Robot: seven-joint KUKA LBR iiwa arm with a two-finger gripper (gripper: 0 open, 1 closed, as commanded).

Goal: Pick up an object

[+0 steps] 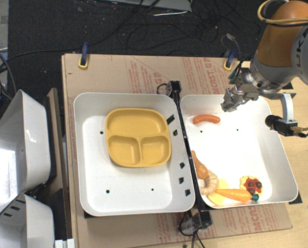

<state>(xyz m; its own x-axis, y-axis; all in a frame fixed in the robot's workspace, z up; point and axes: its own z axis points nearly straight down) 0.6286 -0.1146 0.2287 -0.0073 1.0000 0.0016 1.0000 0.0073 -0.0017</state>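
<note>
Tray [138, 137] in left bin [87, 154]; sausage [206, 119] in right bin [278, 164].

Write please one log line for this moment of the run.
phase: approach | gripper: above right bin, far end, nothing held | nearest: sausage | carrot: near end | yellow tray: left bin

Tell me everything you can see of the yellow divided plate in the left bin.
The yellow divided plate looks like smooth plastic, a rounded rectangle with three compartments: one long across the top, two smaller below. It lies flat and right side up on the floor of the left bin, toward its upper middle. Nothing touches it or lies in it.
</note>
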